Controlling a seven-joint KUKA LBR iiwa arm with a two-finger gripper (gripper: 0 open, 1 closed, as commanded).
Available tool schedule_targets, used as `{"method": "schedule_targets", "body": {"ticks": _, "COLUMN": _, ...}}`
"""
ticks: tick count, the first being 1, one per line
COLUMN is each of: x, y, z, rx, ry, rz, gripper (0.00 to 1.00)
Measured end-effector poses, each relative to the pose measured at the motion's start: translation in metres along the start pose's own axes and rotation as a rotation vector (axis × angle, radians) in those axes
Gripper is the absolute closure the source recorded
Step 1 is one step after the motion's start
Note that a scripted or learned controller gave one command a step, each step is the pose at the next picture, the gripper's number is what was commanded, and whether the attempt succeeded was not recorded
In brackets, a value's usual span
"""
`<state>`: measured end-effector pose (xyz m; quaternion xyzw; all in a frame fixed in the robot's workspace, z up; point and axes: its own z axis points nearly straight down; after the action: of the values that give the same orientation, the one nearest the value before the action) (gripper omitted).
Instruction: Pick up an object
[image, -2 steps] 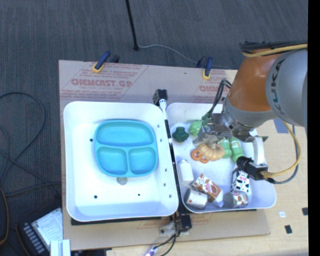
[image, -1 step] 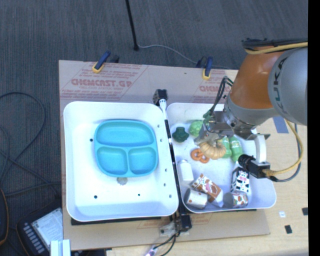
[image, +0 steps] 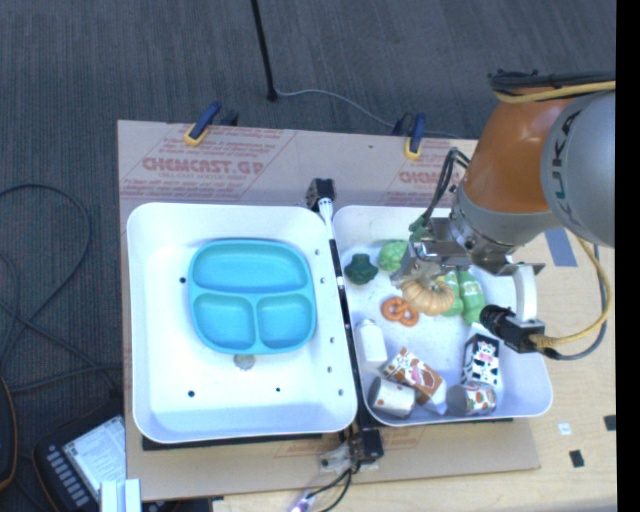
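Here the hand (image: 432, 262) sits low in the right bin (image: 535, 395), just above a small tan pumpkin (image: 436, 295), with green toys (image: 467, 296) crowding beside it; whether it is wide or narrow I cannot tell. The arm's slant over this cluster suggests the pumpkin is the target. The left bin (image: 150, 330) carries a blue divided tray (image: 252, 296).

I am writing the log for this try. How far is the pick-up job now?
Done: the arm has reached into the right bin, and the gripper is low among the toys, just above the tan pumpkin. In hand: nothing can be seen between the fingers. Left: grasping and lifting an object; the pumpkin, pretzel and dark green piece lie in the bin. The blue tray sits in the left bin.
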<state>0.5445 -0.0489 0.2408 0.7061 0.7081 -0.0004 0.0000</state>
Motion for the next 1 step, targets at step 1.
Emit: {"method": "schedule_targets", "body": {"ticks": 1, "x": 0.0, "y": 0.0004, "z": -0.0095, "rx": 0.0, "ry": 0.0, "rz": 0.0, "gripper": 1.0}}
